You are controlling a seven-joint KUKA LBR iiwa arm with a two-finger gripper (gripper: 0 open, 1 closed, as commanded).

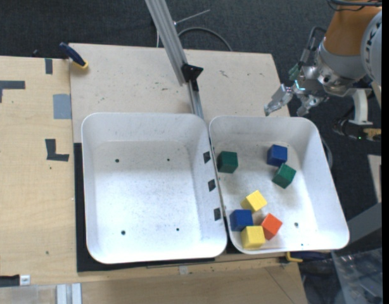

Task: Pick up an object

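Pale wooden tabletop (131,75) carries two shallow white bins side by side. Nothing lies in the left bin (93,189). The right bin (327,189) holds seven blocks: a green cube (227,161), a blue cube (277,154), a second green cube (284,175), a yellow cube (255,201), a second blue cube (241,219), an orange cube (271,225) and a second yellow cube (253,236). The claw (287,102) hangs above the right bin's far rim, fingers apart, gripping nothing.

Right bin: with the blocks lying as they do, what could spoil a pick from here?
1. The blue block, orange block and two yellow blocks sit clustered, so the fingers may snag a neighbour.
2. The gripper hangs outside the right bin, beyond its far rim; a low approach could clip it.
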